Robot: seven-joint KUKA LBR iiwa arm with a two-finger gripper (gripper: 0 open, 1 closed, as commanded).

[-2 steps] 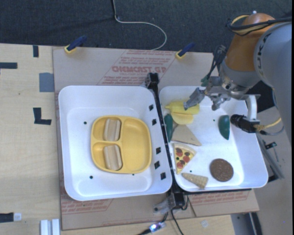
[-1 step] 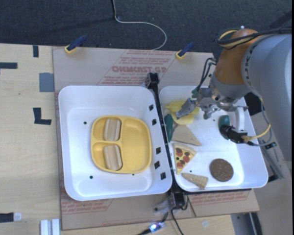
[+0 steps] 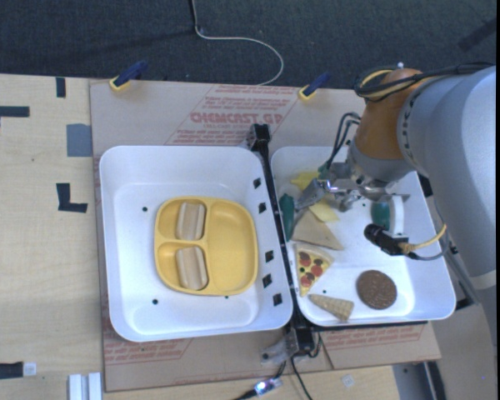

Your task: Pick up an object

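We see two white bins side by side on a cardboard sheet (image 3: 233, 119) that covers the tabletop (image 3: 33, 223). The left bin (image 3: 125, 307), at the centre of the frame, holds a yellow divided plate (image 3: 233, 252) with two tan oblong pieces (image 3: 190, 221) in its left compartments, one above the other.

The right bin (image 3: 429, 302) carries the loose things we could pick from. A pizza slice toy (image 3: 312, 267) lies at its lower left, touching a pale wedge (image 3: 318, 235) above it. A waffle-textured cone piece (image 3: 332, 307) sits near the bottom rim, and a brown round cookie (image 3: 376, 289) lies just to its right. A green item (image 3: 287, 215) rests along the bin's left wall, and yellow pieces (image 3: 304, 180) lie near the upper left of that bin.

The arm comes in from the right of the frame, its orange band (image 3: 382, 127) above the wrist. The gripper (image 3: 337, 192) hangs low over the upper part of the right bin, close to the yellow pieces and a cheese-like block (image 3: 323, 212). We cannot tell whether it is released or clenched, and we see nothing clearly between its parts.
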